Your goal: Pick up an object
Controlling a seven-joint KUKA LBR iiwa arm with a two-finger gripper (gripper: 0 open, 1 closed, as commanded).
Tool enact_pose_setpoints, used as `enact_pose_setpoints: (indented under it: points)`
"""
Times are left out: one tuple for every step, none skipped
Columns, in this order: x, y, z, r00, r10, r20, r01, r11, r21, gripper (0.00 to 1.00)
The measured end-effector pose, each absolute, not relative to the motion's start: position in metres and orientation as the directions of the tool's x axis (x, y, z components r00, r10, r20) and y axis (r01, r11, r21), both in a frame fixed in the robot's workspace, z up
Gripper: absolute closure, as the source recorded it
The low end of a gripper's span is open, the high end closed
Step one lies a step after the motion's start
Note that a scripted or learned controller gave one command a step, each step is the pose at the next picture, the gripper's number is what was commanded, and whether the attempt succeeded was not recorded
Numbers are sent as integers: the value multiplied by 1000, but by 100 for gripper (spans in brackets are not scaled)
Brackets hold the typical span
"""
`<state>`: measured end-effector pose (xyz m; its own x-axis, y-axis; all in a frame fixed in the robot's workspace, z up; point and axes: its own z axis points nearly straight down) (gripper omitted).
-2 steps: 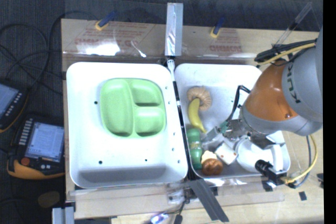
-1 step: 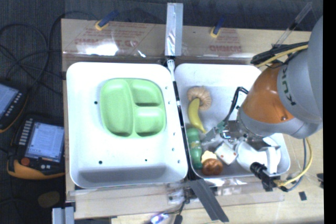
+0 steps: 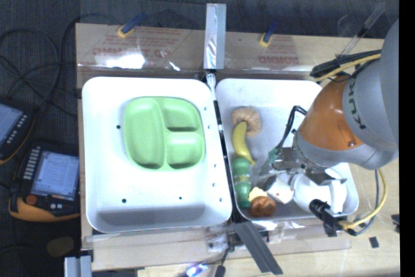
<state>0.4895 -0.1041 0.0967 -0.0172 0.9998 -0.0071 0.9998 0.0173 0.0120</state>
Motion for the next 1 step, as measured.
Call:
enact_pose_setpoints:
  points:
    - [493,-129,270,-143,990,-3,990,143,-4,100]
